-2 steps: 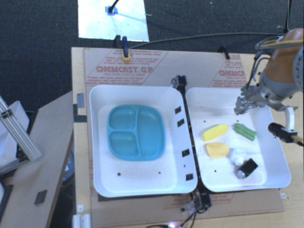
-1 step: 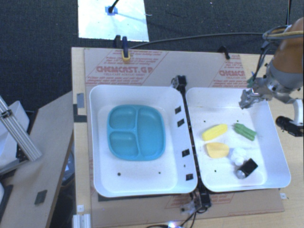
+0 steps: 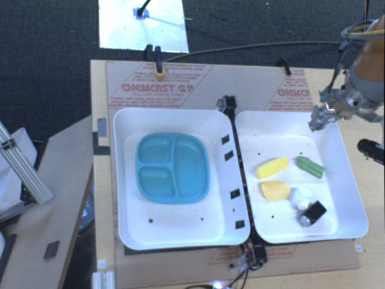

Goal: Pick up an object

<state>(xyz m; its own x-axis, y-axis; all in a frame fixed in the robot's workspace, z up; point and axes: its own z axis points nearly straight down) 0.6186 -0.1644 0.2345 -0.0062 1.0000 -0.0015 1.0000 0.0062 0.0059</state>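
Note:
The right bin (image 3: 283,131) holds a yellow banana-shaped piece (image 3: 272,167), a yellow-orange chunk (image 3: 275,190), a green piece (image 3: 310,167), a small white object (image 3: 302,195) and a black-and-silver object (image 3: 311,213). My gripper (image 3: 319,120) hangs over the bin's far right corner, well behind and to the right of the green piece. Nothing shows between its tips.
The left bin (image 3: 129,137) carries a blue divided plate (image 3: 172,167). A black clip strip (image 3: 231,161) runs along the seam between the bins. A cable (image 3: 252,46) arcs over the cardboard behind the bins. A metal rail (image 3: 21,167) lies off the bench at left.

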